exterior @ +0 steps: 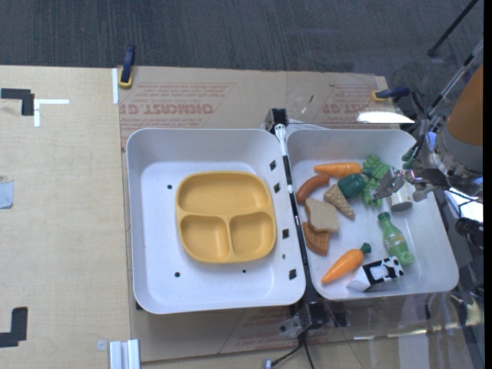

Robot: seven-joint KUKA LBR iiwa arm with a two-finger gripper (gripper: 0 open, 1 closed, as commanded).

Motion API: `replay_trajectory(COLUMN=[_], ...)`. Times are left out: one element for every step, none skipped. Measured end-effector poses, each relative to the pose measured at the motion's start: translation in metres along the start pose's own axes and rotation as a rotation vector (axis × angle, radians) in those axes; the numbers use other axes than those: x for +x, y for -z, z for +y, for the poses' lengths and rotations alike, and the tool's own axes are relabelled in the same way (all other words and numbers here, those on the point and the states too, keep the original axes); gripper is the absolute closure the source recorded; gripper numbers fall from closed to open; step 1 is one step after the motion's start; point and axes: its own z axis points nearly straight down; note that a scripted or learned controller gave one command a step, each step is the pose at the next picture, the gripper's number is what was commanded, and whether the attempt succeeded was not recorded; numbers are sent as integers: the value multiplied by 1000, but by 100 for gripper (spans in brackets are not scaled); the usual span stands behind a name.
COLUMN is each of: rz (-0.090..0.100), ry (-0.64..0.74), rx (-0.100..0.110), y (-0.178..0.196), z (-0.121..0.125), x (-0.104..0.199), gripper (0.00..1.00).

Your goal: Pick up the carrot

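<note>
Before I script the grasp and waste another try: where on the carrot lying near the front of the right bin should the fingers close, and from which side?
Grip the carrot at mid-body, coming straight down from above. It lies flat and slanted, green top toward the green bottle, tip toward the bin's front left. Set the fingers across its long axis; the thicker half near the top probably gives the surest hold.

Dark grey carpeted floor (246,21) beyond, pale wooden bench (54,229), brown cardboard sheet (231,98) clamped on top
</note>
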Motion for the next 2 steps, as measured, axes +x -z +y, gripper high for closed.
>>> replay_trajectory(rz=[3,1], ry=[33,27], rx=[2,-3], y=[-117,-108], z=[-54,-51], x=[36,35], gripper=[0,100])
